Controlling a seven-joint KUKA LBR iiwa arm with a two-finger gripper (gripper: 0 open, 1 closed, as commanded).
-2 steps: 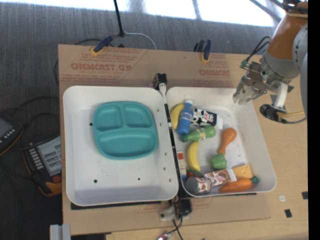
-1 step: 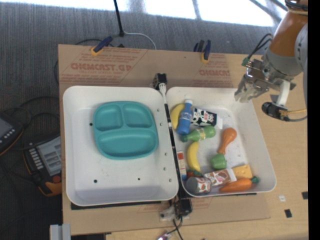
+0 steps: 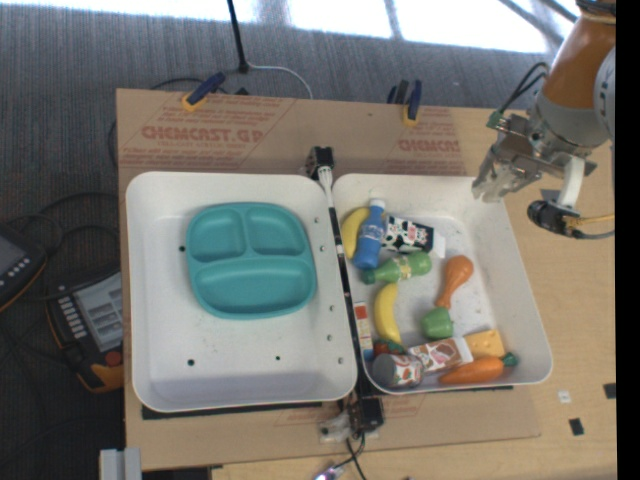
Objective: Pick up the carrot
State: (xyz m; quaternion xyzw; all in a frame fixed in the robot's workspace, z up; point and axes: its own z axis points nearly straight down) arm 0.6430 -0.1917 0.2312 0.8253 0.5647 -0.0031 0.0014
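Gripper: the gripper hangs over the far right rim of the right bin; its fingers stand slightly apart with nothing between them.
Arm: grey with an orange band, reaching in from the right.
Carrot: the carrot lies on its side at the near edge of the right bin, well apart from the gripper.
Neighbours: a yellow cheese wedge sits just behind the carrot, and a small carton touches its left end.
Other items: a banana, a blue bottle and an orange drumstick share that bin.
Left bin: the left bin holds a teal divided plate.
Counter: the counter carries both bins side by side.
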